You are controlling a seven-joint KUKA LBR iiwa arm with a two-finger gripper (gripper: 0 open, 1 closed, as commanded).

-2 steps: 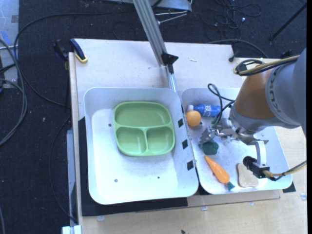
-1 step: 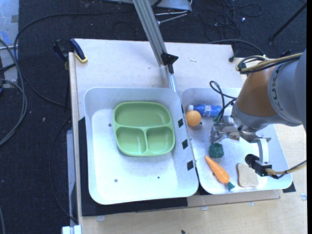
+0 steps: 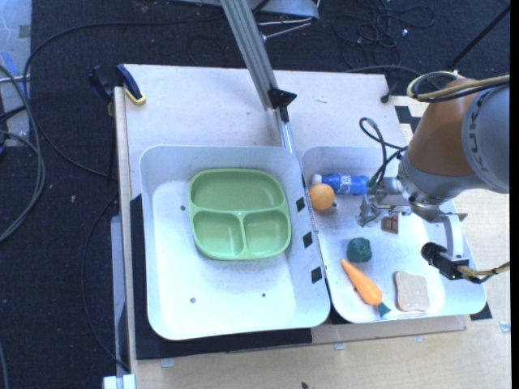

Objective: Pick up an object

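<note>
Trouble looks likely from a missed grasp: the gripper [image 3: 371, 214] hangs low in the right bin [image 3: 466, 298], its state impossible to tell. A dark green object [image 3: 359, 250] lies just below-left; the orange ball [image 3: 322, 197] may roll if nudged.

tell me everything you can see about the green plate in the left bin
The pale green divided plate looks like matte plastic, a rounded rectangle with a raised rim. Ridges split it into three compartments: one long one across the far side and two smaller ones nearer the camera. It lies flat and upright on the floor of the left shallow white bin, toward that bin's far right part. All three compartments look bare, and apart from the bin nothing touches it.
</note>
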